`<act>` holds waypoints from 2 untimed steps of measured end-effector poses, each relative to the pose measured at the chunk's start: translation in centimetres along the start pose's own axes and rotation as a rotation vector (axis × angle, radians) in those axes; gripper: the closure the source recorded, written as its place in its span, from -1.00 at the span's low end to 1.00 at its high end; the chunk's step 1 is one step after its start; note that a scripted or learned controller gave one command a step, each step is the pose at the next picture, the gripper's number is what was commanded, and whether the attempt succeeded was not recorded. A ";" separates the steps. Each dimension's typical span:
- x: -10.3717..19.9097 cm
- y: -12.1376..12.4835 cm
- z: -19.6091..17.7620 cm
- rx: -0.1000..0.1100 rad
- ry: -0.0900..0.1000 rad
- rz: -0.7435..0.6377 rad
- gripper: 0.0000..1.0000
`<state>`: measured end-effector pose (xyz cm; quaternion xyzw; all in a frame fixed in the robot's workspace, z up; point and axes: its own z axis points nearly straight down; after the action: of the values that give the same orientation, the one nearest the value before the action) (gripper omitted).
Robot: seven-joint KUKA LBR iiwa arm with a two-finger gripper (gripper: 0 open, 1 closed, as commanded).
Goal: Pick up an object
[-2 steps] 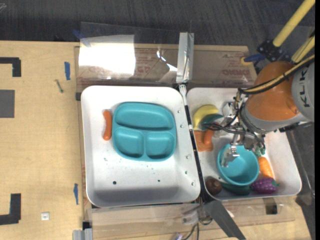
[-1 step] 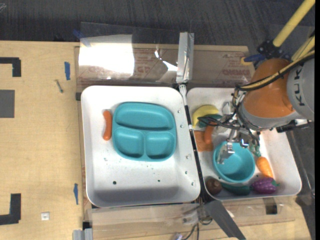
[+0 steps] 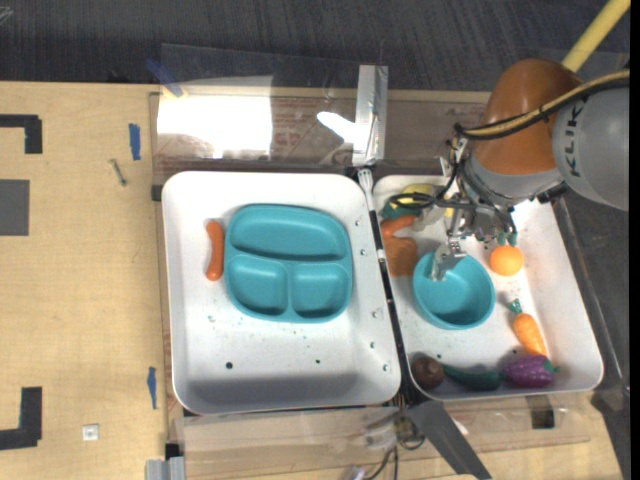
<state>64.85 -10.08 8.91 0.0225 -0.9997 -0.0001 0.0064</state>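
Gripper low at the far rim of the teal bowl in the right bin, poised to pinch. Jaw opening impossible to tell. Orange ball just beside, untouched.

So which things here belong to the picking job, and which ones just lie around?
Belonging to the job:
- end effector, over the right bin
- blue bowl under it
- orange ball
- carrot
- purple eggplant
- dark green vegetable
- brown round item

Just lying about:
- left bin
- blue divided plate
- orange sausage
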 end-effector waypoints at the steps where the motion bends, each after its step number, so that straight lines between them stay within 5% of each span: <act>1: -0.8 -0.1 -1.6 0.004 -0.032 0.001 1.00; 2: -2.2 5.0 -13.4 -0.001 -0.026 0.030 1.00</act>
<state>67.05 -5.00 22.24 0.0076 -0.9999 -0.0007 -0.0065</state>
